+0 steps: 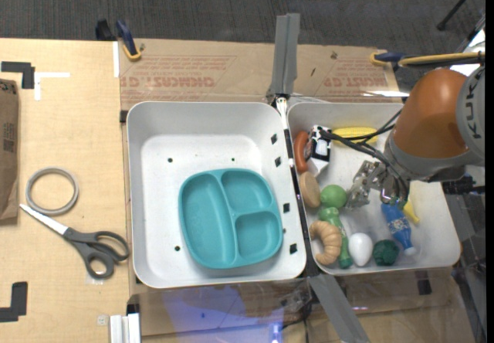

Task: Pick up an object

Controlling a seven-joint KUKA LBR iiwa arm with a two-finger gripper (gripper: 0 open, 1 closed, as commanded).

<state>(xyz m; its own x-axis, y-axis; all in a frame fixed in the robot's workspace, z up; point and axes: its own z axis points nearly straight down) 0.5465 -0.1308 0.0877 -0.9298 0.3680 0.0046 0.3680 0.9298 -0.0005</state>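
Objects for picking crowd the right-hand shallow white bin (pixel 432 256): white plastic egg (pixel 360 246), tan croissant-shaped toy (pixel 329 242) at nine o'clock of it, round green ball (pixel 333 196) beyond. Two-finger gripper (pixel 363 188) hovers at three o'clock of the ball; finger state cannot be determined. Recommend descending squarely on one isolated item. Teal divided tray (pixel 230 218) occupies the left bin (pixel 147 179). Steel scissors (pixel 81 241) lie on the cardboard-covered bench (pixel 62 140).
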